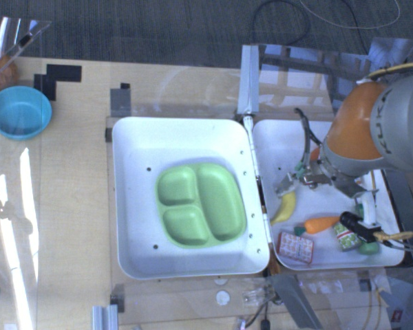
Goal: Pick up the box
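The box (297, 247) is lying flat at the near edge of the right bin (275, 143), apart from the gripper (294, 181), which is hovering farther back above one banana (284, 208); whether its jaws are released or clenched, I cannot tell. One carrot (321, 224) is resting nearby. One green divided plate (199, 204) is sitting in the left bin (134, 205).

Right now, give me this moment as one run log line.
gripper: over right bin, above banana | box: flat at bin's near edge, untouched | left bin: green tray | pick: not yet done
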